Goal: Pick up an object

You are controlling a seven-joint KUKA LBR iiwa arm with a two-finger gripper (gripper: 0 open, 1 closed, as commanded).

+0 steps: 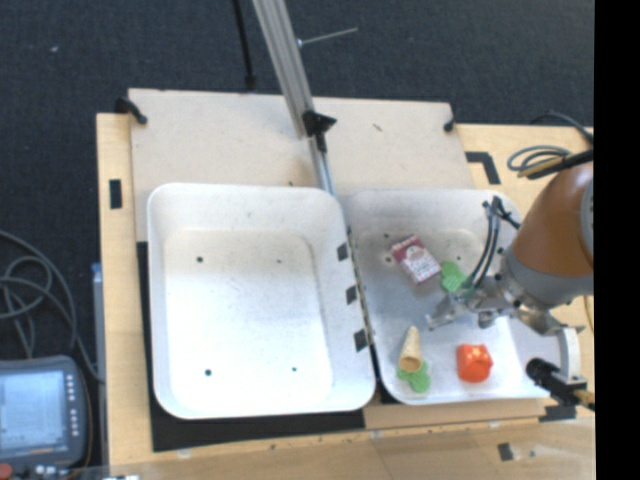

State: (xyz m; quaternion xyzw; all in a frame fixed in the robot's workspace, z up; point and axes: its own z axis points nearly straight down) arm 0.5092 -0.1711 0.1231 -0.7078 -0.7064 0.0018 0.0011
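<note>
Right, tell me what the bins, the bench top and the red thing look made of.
Bins: likely moulded plastic, white with a dull sheen, rounded corners, dark speckles.
Bench top: pale matte board, perhaps wood or fibreboard; flat and grainless.
Red thing: smooth, glossy orange-red, probably a plastic toy; too small to be sure.

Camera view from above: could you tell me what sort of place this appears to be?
Probably a robotics lab's grasping test bench: two white bins side by side on a wooden bench, the arm reaching over small toy-like objects, and a control pendant with cables on dark carpet.

The arm [560, 238] is cut off at the right edge; a green piece [453, 276] is partly hidden behind the gripper [462, 311].
</note>
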